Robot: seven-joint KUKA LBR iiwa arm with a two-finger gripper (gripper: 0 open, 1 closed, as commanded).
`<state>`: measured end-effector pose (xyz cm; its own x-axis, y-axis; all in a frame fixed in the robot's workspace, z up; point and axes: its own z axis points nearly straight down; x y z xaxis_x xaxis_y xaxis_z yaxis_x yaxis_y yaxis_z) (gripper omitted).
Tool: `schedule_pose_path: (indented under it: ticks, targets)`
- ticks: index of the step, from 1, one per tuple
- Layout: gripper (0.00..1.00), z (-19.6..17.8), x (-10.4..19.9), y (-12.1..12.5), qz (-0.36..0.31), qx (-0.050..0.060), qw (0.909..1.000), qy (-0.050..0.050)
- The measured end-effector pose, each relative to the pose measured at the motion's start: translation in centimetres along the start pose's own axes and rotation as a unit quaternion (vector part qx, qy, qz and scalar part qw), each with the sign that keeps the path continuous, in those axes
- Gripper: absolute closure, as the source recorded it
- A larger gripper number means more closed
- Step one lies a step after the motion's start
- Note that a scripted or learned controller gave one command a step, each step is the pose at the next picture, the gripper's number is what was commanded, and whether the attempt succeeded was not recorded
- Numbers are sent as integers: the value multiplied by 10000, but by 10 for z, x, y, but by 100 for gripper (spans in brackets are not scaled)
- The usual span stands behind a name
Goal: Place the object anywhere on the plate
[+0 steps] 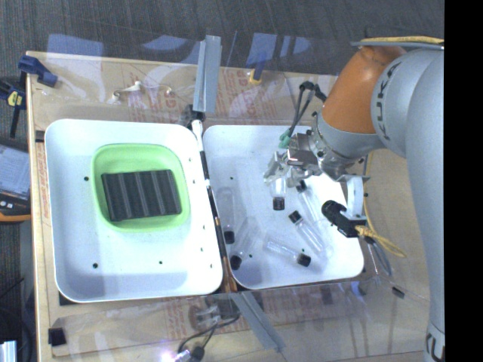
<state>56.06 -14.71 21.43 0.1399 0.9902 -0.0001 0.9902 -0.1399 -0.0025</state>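
Whether the gripper (283,178) grips anything I cannot tell as it hangs low over the clear vials (290,236) scattered in the right bin (226,149), so settle squarely on one before crossing to the green plate (139,159) in the left bin (68,262).

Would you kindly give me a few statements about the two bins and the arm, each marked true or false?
1. The green plate sits in the left bin. True.
2. A dark ribbed insert lies on the plate. True.
3. Several clear vials with black caps lie on the plate. False: they lie scattered in the right bin.
4. The end effector is above the left bin. False: it is over the right bin, near its upper middle.
5. The arm has an orange band above the wrist. True.
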Motion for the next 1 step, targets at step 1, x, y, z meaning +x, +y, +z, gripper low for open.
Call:
schedule_pose_path:
  ticks: [1]
  targets:
    - [0,0,0,0,-1,0,10000,-1]
